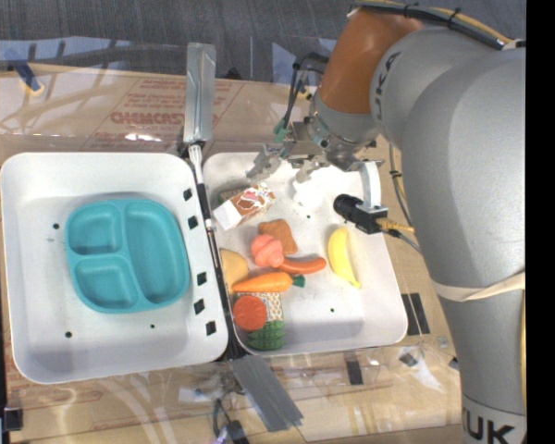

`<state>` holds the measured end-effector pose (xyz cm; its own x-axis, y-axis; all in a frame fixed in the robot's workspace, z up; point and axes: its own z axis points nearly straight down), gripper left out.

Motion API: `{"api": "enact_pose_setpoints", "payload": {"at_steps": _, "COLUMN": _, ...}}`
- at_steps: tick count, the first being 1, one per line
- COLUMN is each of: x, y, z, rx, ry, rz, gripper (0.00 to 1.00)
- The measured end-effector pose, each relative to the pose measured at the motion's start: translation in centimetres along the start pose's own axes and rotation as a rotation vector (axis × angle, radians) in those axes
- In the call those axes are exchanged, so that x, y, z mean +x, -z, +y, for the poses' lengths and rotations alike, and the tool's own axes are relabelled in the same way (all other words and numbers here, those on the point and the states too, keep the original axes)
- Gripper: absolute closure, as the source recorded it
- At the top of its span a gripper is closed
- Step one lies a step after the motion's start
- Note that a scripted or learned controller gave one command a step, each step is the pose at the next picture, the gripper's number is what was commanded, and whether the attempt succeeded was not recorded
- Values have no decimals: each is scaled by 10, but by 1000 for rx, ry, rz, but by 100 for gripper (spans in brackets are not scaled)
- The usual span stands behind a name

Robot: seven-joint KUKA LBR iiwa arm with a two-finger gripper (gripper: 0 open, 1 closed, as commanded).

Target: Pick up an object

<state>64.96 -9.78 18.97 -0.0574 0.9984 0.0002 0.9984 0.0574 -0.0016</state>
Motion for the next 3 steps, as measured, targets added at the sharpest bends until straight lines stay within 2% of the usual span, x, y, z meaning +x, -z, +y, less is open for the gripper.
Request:
{"api": "enact_pose_setpoints", "payload": {"at_steps": 1, "x": 0, "y": 10, "z": 1, "rx": 1, "ry": 6, "rz": -1, "gripper": 100}}
{"api": "enact_pose_setpoints", "payload": {"at_steps": 2, "x": 1, "y": 10, "z": 1, "rx": 1, "ry": 7, "rz": -1, "gripper": 0}}
{"api": "enact_pose_setpoints", "payload": {"at_steps": 3, "x": -5, "y": -72, "z": -81, "rx": 5, "ry": 103, "rz": 2, "gripper": 0}}
